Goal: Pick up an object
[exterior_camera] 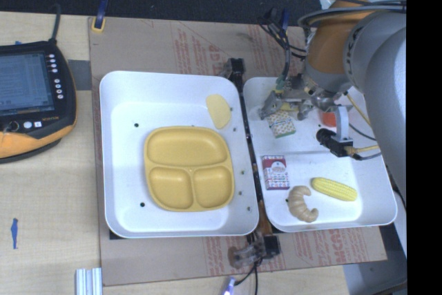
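Left to right. Teach pendant (31, 97) sits on the counter (41, 217) well clear, no risk.

Left bin (117, 148): yellow divided tray (188, 167) in the middle, small pale yellow piece (219, 110) near the top right corner. Both are out of play for now.

Right bin (376, 207): red-and-white box (275, 172) lies just beside the left wall, croissant (302, 203) and corn cob (333, 188) sit near the front.

Small patterned packet (282, 125) is at the back of the right bin, directly under the pincer (284, 107). It looks like the target. Can't tell if the pincer is spread or pressed together, or whether the packet is actually between the tips.

Risks, as I judge them:
- The packet is thin and flat, so the tips may slide over it and close on nothing.
- It lies close to the bin's back-left corner; a small offset puts a tip on the wall or rim.
- A push instead of a pinch would shove it toward the box.
- The loose cable and black connector (336, 143) hang low over the bin and could snag or sweep the corn cob on retract.
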